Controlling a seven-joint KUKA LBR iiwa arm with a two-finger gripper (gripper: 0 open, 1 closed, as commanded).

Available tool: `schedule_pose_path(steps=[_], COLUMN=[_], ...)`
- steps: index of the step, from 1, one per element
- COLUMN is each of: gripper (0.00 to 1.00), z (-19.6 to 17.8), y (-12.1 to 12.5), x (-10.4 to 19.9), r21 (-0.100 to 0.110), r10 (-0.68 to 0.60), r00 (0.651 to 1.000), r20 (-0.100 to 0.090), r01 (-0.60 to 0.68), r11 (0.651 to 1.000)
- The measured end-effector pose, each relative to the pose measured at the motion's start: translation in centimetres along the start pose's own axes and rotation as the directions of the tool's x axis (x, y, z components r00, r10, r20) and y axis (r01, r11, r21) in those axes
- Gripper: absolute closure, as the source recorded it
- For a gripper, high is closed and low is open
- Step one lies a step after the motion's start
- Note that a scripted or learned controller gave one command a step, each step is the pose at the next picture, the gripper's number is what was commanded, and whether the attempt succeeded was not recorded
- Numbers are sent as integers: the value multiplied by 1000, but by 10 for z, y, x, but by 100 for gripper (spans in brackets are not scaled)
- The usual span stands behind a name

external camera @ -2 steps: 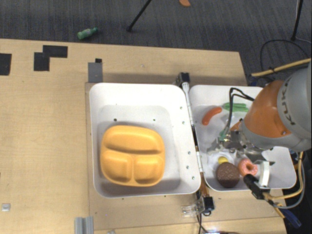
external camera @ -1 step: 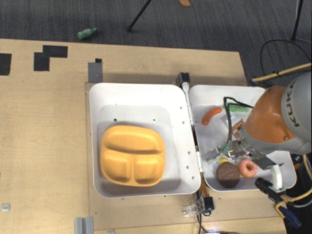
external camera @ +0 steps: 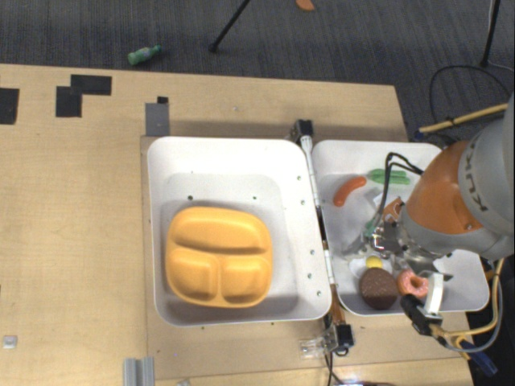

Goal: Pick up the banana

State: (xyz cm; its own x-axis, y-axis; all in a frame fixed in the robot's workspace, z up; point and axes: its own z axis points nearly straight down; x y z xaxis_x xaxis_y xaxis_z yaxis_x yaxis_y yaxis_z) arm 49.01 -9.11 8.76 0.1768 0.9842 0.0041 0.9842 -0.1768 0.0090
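Note:
In the right bin (external camera: 342, 215), a small yellow patch that looks like the banana (external camera: 372, 261) peeks out just below my gripper (external camera: 381, 238); most of it is hidden by the gripper body. The gripper hangs low over the bin's middle, directly above that yellow piece, with the grey arm and its orange band (external camera: 438, 195) coming in from the right. I cannot tell whether the gripper touches the banana.
A brown round item (external camera: 378, 288) and a pink ring (external camera: 415, 283) lie at the right bin's front. An orange-red sausage (external camera: 349, 190) and a green item (external camera: 388, 176) lie at its back. The left bin (external camera: 225, 155) holds a yellow compartment plate (external camera: 218, 255).

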Motion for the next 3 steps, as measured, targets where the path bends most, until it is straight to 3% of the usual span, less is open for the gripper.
schedule_pose_path(steps=[1,2,3], gripper=[0,0,0], z=[1,0,0], y=[-1,0,0], x=[5,2,2], r21=[-3,0,0], r10=[-32,-605,-605], r00=[999,796,796], r20=[7,6,6], r01=[32,605,605], r11=[999,796,796])
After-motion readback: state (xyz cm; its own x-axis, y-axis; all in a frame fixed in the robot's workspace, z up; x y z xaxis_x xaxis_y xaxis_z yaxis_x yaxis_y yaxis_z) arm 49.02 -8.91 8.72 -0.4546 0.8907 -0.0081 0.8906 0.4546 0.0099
